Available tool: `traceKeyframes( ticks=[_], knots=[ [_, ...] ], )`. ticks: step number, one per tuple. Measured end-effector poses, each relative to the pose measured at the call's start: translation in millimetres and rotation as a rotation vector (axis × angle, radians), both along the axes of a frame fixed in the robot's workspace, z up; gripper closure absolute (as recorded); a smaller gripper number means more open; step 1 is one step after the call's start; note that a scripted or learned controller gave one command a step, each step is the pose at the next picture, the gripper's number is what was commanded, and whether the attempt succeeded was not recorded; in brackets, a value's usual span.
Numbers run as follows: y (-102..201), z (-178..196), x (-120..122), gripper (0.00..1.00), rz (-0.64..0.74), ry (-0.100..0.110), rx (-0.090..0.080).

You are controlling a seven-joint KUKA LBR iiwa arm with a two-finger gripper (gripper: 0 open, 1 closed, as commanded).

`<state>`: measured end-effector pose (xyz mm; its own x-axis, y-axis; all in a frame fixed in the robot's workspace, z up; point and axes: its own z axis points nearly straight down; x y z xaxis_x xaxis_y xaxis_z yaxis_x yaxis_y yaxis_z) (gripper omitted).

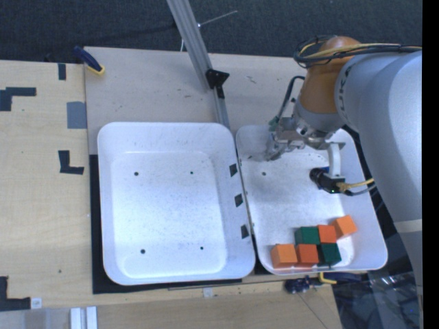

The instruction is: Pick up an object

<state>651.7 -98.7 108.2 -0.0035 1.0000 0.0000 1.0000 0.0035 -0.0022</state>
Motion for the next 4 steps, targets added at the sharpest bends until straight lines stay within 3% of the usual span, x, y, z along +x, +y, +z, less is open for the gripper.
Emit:
traceKeyframes(
  ticks=[3,4],
  knots=[
    [-3.1,188.4,-0.3,1.0,-0.002,-0.009,-0.001],
    [47.2,185.9,0.9,1.0,0.002,-0.001,0.001]
  ],
)
